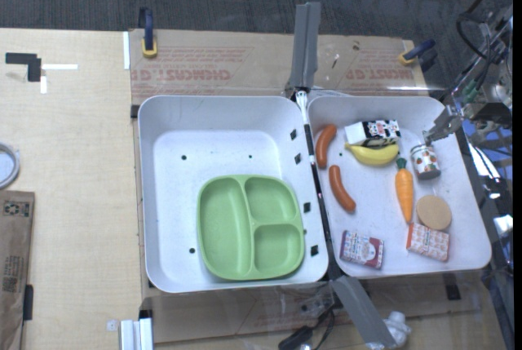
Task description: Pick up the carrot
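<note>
So the carrot (404, 192) sits in the right bin (477, 254), roughly mid-bin toward its right half, green top pointing up toward the banana (373, 153) and orange tip pointing down toward the near edge; its long axis runs almost straight up-down in the camera view, tilted just a hair. The tool (436, 130) hangs near the bin's upper right corner, just above the small can (425, 161); can't tell how wide it stands, and nothing is visibly in it. The bit that matters: the carrot lies down and to the left of the tool, with the can sitting between them, pretty much beside the carrot's leafy end; a round cookie (434, 212) crowds the lower end on the right. Best guess, the tool needs to close across the carrot's width, mid-body, where there's free space on both sides.
</note>
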Robot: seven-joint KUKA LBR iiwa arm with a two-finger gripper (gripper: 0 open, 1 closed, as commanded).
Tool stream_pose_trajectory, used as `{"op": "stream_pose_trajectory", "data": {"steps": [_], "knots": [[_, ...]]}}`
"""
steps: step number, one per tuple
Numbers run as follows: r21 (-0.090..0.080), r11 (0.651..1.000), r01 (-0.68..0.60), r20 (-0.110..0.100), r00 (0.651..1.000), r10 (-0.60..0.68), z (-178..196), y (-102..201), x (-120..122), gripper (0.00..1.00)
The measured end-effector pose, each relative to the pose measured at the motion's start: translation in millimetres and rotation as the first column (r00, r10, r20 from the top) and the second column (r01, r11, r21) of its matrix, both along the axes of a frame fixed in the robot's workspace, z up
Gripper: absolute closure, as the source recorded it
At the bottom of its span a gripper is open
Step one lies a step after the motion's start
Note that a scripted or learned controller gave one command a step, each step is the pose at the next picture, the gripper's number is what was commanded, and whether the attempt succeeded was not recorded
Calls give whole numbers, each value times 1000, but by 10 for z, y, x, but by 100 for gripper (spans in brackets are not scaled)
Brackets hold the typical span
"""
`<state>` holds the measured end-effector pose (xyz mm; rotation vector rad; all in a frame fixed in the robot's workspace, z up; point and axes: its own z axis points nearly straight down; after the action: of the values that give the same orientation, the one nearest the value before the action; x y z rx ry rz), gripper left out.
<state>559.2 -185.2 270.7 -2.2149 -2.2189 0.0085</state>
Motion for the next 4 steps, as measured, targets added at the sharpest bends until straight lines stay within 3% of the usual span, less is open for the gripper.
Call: {"op": "stream_pose_trajectory", "data": {"steps": [1,2,3,4], "knots": [[0,999,51,0,999,-51,113,-360,-371,0],[2,1000,8,0,1000,-8,-1074,-284,-485,0],[3,969,-248,3,969,248,-1829,81,-622,0],[6,970,-245,0,970,245,-1779,77,-621,100]]}}
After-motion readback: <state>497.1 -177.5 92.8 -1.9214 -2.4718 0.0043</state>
